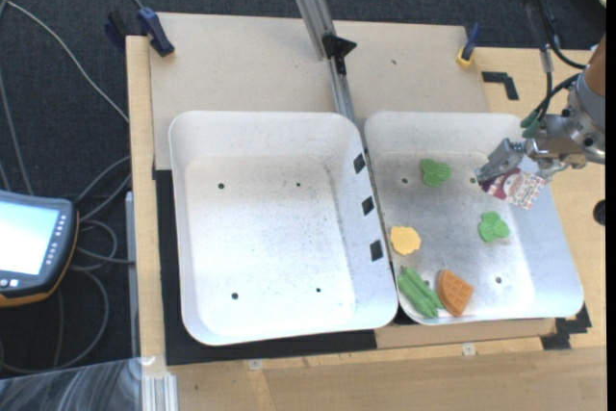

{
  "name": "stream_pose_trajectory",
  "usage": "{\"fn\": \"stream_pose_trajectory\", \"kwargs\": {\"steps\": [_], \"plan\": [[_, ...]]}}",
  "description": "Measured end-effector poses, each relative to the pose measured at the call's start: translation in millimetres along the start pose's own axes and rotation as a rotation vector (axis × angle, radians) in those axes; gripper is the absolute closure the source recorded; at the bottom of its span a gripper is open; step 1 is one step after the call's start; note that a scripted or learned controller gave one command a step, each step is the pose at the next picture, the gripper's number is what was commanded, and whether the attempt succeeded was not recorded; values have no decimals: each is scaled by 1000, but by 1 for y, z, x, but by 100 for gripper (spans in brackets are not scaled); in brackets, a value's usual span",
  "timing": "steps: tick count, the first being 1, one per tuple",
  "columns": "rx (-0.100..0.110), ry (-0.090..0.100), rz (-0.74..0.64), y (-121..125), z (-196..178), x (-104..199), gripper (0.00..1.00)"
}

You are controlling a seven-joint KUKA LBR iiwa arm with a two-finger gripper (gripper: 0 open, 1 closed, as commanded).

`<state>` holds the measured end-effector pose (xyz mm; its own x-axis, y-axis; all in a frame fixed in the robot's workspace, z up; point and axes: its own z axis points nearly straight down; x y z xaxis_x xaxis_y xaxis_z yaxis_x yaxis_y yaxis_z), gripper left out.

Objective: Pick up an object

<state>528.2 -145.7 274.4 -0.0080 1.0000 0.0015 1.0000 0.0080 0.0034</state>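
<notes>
Red-white packet [517,189] sits pinched between the fingers of the gripper [510,170] over the right bin [549,298]; looks light, crinkly, pliable; best held mid-body.

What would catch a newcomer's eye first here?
The gripper over the right bin's far right part, with a red-and-white packet at its tip. Then the bright pieces in that bin: two green lumps, a yellow piece, and a green and an orange piece at the near edge.
</notes>
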Motion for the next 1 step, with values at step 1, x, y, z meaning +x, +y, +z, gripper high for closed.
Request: {"fn": "stream_pose_trajectory", "kwargs": {"steps": [1], "plan": [[1,0,1,13,-2,47,100]]}}
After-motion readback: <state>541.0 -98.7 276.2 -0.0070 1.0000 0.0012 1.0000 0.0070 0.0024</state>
